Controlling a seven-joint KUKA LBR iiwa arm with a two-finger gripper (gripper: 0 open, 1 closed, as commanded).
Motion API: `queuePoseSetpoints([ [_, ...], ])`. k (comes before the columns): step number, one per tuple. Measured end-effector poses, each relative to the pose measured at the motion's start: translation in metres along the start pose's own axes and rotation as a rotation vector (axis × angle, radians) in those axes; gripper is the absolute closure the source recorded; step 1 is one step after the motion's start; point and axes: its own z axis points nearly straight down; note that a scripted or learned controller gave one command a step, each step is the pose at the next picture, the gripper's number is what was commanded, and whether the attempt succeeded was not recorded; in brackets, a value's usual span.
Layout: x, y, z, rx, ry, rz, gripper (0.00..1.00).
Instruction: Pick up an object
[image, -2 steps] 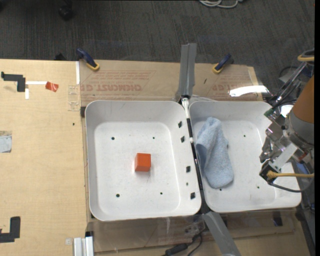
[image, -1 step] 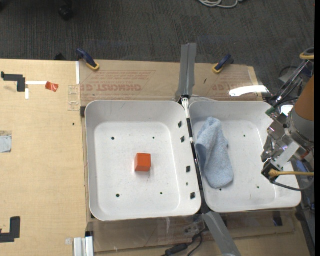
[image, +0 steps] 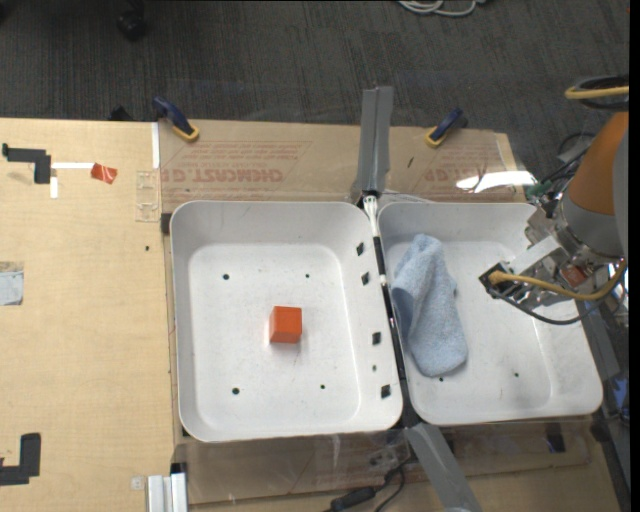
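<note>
An orange-red cube (image: 286, 325) sits near the middle of the left bin (image: 200, 300). A pale blue cloth (image: 428, 305) lies crumpled along the left side of the right bin (image: 540, 385), stretching from its back toward its front. My gripper (image: 548, 270) hangs over the right part of the right bin, to the right of the cloth and apart from it. Nothing can be seen held in it.
A grey divider bar (image: 375, 140) runs between the two bins. Brown cardboard (image: 260, 165) held by blue-and-yellow clamps (image: 177, 118) lies behind the bins. A wooden board (image: 70, 320) lies to the left.
</note>
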Motion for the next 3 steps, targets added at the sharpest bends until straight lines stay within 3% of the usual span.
queuePoseSetpoints([
  [1,0.036,-0.005,0.078,0.001,0.0,0.07,1.0],
  [2,0.037,0.01,-0.01,-0.001,0.003,0.142,1.0],
  [3,0.034,0.023,-0.082,-0.002,0.002,-0.353,1.0],
])
